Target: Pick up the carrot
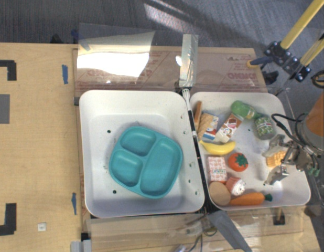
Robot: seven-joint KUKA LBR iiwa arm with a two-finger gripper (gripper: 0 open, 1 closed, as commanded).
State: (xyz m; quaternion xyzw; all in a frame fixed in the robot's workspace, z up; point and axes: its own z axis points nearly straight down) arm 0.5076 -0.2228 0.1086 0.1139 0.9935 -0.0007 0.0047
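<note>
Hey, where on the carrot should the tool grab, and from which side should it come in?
Probably the middle of the carrot's orange body, coming from above with the fingers spanning its narrow width. It lies flat along the right bin's near wall, green tip pointing right, with a tan egg-like piece at its left end. The tool sits up and to the right of it.
</note>
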